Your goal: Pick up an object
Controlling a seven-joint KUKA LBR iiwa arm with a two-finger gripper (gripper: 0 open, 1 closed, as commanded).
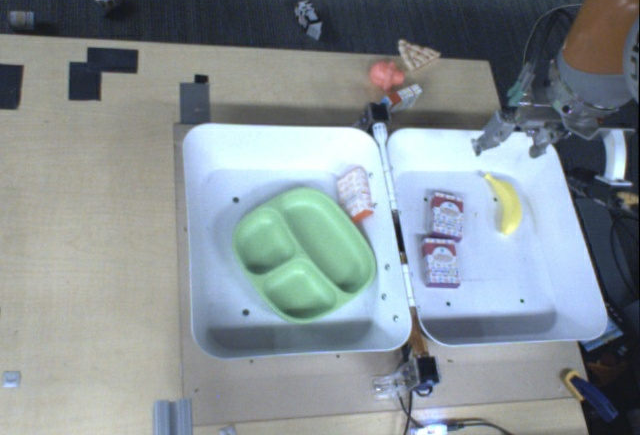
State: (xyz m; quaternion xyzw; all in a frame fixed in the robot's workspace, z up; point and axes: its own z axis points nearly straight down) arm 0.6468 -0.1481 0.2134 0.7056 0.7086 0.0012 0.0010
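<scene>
Nothing grabbed yet: the gripper (513, 135) hangs over the right bin's (560, 323) far edge, fingers spread wide and empty, just above the banana (507, 204).

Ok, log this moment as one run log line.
gripper: open, above right bin's far edge | banana: lying in bin, ungrasped | left bin: green tray

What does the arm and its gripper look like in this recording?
The arm has a broad orange band over a grey wrist section, with thin black cables looping beside it. Its gripper is grey metal, ending in two slim fingers.
</scene>
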